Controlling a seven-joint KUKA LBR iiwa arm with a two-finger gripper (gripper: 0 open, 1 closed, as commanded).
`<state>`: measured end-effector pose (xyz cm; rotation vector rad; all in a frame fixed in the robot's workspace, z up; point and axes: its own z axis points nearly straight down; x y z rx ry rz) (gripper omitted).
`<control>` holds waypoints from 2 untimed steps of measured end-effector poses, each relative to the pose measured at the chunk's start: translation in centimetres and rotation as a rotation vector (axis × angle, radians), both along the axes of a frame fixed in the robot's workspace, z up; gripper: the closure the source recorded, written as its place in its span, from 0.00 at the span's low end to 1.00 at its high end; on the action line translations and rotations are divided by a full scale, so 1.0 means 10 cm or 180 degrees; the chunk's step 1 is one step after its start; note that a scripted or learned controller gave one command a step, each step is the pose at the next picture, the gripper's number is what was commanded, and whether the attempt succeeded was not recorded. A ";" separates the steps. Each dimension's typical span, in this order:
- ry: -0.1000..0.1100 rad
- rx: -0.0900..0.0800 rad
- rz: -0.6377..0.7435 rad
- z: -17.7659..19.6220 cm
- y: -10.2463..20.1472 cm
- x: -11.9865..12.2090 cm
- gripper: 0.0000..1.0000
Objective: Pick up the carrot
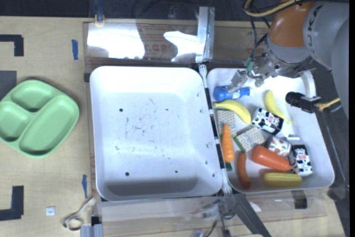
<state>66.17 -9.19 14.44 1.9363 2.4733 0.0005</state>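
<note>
**Carrot low in the crowded right bin, gripper up at its far edge**

At far left a green divided plate (36, 117) sits on the bench, well apart from the bins. The left bin (105, 83) offers wide open floor right up to its rims. Across the shared rim, the right bin (324, 166) is packed. A slim orange piece (227, 144) lies along its left wall; two bananas (234, 109) lie above. The carrot (271, 158) lies tilted in the lower middle, hemmed by a red sausage-like piece (243, 169), a yellow item (282, 177) and cow-patterned blocks (267, 119). The gripper (250, 76) hangs near the bin's far rim, beside a blue object (225, 92); how far its fingers are spread is unclear, and they hold nothing that can be made out.
</note>
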 end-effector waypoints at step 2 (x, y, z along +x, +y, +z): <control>-0.0009 -0.0002 -0.0965 1.18 0.39 0.06 0.00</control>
